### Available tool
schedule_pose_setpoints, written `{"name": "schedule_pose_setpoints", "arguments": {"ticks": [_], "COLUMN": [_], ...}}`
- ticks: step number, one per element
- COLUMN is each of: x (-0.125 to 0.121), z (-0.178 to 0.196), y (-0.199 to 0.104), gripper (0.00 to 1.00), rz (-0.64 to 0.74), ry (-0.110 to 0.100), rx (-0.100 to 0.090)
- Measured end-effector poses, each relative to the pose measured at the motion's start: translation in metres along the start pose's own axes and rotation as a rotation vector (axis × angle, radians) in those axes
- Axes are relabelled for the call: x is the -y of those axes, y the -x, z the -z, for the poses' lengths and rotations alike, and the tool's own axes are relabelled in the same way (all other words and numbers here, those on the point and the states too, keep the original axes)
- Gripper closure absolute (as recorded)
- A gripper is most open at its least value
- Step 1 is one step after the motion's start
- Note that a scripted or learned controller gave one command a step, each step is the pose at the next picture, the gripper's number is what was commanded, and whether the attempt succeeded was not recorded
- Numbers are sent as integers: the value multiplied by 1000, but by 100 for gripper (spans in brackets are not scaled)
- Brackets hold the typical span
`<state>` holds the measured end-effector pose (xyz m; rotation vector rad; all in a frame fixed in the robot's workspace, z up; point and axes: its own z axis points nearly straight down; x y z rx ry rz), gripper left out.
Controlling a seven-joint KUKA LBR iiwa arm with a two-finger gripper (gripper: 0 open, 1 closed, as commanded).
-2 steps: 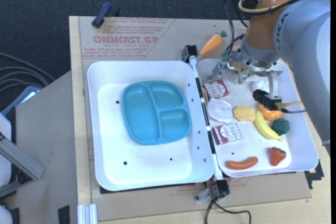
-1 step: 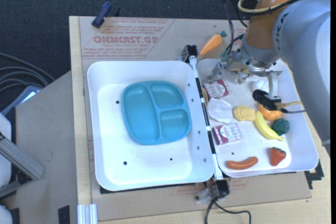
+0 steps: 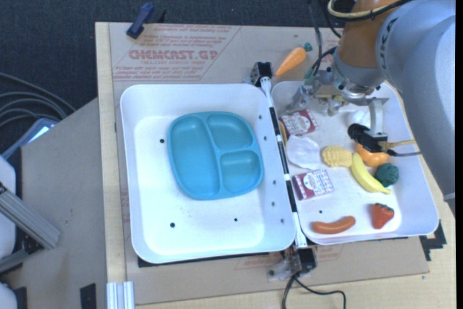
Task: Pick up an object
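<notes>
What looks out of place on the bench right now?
The toy carrot lies outside both bins, on the board just past the right bin's far corner, while the other toy food sits inside that bin. A blue clip also hangs at the board's far left edge. No spill or damage is visible.

A blue tray [image 3: 215, 154] lies in a white bin [image 3: 145, 177]; beside it, a yellow banana [image 3: 368, 174] and red strawberry [image 3: 383, 214].
</notes>
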<state>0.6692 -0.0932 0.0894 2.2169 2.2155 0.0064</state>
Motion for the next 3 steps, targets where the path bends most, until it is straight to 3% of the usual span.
{"name": "schedule_pose_setpoints", "arguments": {"ticks": [3], "x": [0], "z": [0], "y": [0], "gripper": [0], "rz": [0], "ry": [0], "rx": [0]}}
